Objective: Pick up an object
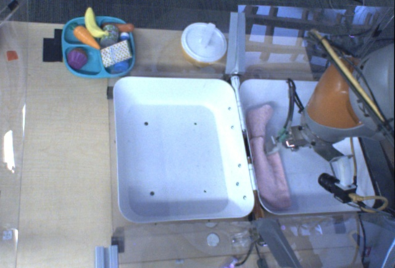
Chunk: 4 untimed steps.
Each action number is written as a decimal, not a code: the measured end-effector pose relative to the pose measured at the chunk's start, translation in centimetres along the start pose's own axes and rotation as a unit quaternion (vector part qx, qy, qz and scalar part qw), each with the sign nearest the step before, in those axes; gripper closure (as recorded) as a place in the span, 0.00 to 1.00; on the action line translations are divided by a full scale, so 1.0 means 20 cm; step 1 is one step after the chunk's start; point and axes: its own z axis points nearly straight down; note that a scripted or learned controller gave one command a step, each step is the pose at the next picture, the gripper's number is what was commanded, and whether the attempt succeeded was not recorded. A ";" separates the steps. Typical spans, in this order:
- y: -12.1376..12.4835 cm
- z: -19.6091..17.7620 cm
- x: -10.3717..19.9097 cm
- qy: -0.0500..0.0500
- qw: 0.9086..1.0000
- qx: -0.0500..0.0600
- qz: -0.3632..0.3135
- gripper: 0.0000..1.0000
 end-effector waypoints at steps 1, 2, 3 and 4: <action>0.51 0.03 -0.18 0.002 1.000 0.004 0.028 0.00; 0.17 0.02 -0.25 0.002 1.000 0.005 -0.002 0.00; -0.14 0.00 -0.03 0.002 1.000 0.003 -0.023 0.00; 0.10 0.01 -0.09 0.002 1.000 0.002 -0.025 0.00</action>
